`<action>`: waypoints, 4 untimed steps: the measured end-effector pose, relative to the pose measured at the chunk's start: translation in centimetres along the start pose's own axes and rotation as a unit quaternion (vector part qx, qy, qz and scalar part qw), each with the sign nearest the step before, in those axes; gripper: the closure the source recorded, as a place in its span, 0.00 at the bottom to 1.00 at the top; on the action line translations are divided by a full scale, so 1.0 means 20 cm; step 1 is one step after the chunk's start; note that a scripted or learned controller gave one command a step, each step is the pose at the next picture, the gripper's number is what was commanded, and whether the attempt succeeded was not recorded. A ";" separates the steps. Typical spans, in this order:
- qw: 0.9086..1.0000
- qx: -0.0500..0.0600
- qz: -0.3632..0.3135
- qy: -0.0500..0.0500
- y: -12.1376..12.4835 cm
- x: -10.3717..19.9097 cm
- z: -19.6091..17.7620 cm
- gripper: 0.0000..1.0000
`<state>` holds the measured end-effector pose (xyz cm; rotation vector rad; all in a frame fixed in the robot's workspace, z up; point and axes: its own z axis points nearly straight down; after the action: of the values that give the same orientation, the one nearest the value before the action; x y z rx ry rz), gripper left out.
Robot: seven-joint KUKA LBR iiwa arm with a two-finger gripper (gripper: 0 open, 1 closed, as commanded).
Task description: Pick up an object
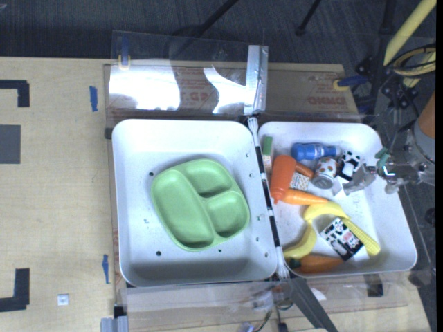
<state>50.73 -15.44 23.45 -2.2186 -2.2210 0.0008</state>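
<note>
Tool hovers just right of the silver can; its grip state is unclear, nothing lifted, pick ahead.

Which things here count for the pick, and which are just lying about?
For the job:
pincer, over the right bin
blue can
orange bottle
banana
carrot
black-and-white cow-patterned pieces

Lying about:
green divided plate in the left bin
clear panel behind the bins

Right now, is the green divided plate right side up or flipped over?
Right side up: the green divided plate lies in the left bin, compartments facing upward.
</note>
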 end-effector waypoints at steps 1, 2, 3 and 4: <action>0.993 -0.002 -0.118 -0.001 0.38 0.10 0.40 0.00; 0.978 -0.003 -0.209 -0.002 0.56 0.15 0.64 0.00; 0.961 -0.003 -0.276 -0.003 0.49 -0.20 0.29 0.00; 0.966 -0.003 -0.260 -0.002 0.59 -0.32 0.67 0.00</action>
<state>62.53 -21.74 9.99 -1.5679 -2.7288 -0.0027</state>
